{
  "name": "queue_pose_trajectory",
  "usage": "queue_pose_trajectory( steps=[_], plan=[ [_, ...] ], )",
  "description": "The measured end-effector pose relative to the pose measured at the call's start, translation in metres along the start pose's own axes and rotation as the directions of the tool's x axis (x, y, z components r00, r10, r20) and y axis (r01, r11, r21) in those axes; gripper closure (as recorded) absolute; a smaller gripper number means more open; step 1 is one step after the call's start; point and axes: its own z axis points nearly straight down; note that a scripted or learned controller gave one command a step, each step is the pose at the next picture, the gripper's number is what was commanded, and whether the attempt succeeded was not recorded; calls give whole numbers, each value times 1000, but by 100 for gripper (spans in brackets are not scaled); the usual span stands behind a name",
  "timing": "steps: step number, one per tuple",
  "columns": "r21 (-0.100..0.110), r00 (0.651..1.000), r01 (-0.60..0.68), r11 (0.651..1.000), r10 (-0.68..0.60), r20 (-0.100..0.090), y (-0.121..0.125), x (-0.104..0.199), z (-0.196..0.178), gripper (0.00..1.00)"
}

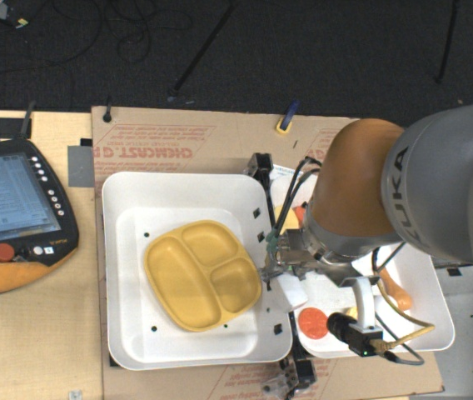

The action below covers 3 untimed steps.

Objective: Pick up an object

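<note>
A yellow divided plate point(201, 273) lies in the left white bin point(128, 223). The arm's orange band and grey wrist cover most of the right bin point(436, 327). Below the wrist the gripper point(285, 267) hangs over the seam between the two bins, beside the plate's right edge. A round red-orange piece point(312, 322) lies in the right bin near its front left corner. An orange, carrot-like piece point(396, 292) pokes out from under the arm at the right. A small red bit point(299, 215) shows by the wrist's left side.
A teach pendant point(16, 215) with a lit screen rests on the bench at the far left. Brown cardboard point(186, 144) lies under both bins. A black cable and connector point(361, 340) hang off the arm over the right bin's front.
</note>
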Motion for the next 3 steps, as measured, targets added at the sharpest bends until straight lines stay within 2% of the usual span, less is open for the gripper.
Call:
queue_pose_trajectory(
  steps=[1,2,3],
  plan=[
    [-4,1000,-2,1000,2,1,-2,-2,-13,100],
    [-3,1000,-2,1000,2,1,14,5,-13,100],
    [0,1000,-3,1000,3,2,1,-1,1,100]
  ],
)
